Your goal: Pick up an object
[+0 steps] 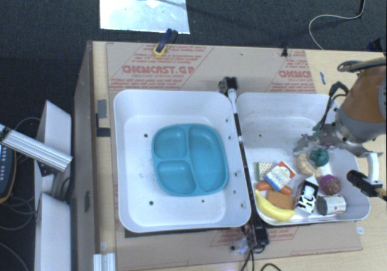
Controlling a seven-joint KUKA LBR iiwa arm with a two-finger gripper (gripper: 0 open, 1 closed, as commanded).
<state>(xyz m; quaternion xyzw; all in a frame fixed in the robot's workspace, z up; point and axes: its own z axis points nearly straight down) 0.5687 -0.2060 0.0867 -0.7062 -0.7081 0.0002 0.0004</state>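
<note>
Several objects are crowding the right bin point(266, 106)'s near end, so a grab risks nudging neighbours. The gripper point(313, 143) is hovering by a teal ball point(318, 156); whether it is gaping or pinched, I cannot tell. A banana point(270, 208), purple ball point(329, 184) and small carton point(279, 175) are lying close. The left bin point(130, 118) is holding a blue tray point(188, 159).

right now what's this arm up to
The grey and orange arm reaches in from the right, its gripper low over the right bin beside a teal object. Nothing is visibly held. A banana, small boxes and other toys crowd that bin's near side. The left bin holds a blue divided plate.
</note>
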